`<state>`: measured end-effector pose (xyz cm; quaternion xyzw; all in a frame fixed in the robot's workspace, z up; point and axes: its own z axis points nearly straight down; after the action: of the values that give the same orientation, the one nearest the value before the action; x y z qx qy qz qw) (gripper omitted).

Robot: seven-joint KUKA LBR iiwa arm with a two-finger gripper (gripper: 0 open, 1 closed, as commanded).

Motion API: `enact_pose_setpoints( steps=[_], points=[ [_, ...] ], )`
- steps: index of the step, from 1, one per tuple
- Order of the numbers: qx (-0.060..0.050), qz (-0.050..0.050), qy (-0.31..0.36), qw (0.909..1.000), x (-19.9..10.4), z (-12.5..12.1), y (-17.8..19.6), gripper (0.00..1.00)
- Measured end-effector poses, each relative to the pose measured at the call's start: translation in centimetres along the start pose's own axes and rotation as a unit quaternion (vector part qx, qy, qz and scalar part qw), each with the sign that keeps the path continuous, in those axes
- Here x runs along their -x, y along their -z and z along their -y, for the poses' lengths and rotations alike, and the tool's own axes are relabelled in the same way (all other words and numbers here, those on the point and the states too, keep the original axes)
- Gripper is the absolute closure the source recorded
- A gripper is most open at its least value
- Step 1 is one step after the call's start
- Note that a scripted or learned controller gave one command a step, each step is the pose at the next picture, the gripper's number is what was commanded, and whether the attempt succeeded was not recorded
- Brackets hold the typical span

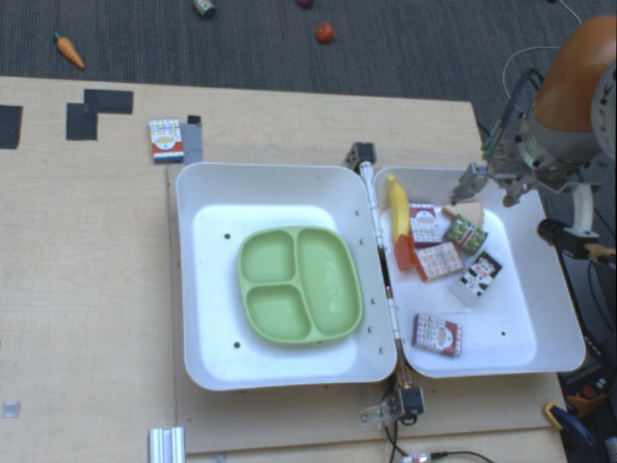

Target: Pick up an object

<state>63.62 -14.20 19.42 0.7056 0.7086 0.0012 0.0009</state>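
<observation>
We count two white bins (193,258), one green tray (299,284) and one banana (397,208). We see five small cartons (437,335) in the right bin, and one more on the desk (87,287).

Saw two white bins (193,258) on the table (87,287). Found a green divided plate (300,285) in the left one; a banana (397,206) and small cartons (437,335) in the right, beneath the end effector (474,186).

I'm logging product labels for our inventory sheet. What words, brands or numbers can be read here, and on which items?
No text is legible.
Small carton on the bench: red-and-white print, too blurred.
Red cartons in the right bin: too small.
Green packet: blurred.
Black-and-white carton: pattern, no readable words.
</observation>
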Motion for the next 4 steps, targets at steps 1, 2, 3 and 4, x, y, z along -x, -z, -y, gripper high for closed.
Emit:
enact_pose_setpoints(
  steps=[1,2,3,4],
  points=[
    [0.003,0.002,-0.001,1.0000,2.8,6.9,-9.7,0.00],
    [0.011,0.004,-0.002,0.9999,-0.2,13.5,-10.2,0.00],
    [0.015,0.003,-0.001,0.9999,-0.3,13.3,-9.0,1.00],
    [0.014,0.003,-0.001,0.9999,-0.3,13.3,-9.1,0.00]
  ],
)
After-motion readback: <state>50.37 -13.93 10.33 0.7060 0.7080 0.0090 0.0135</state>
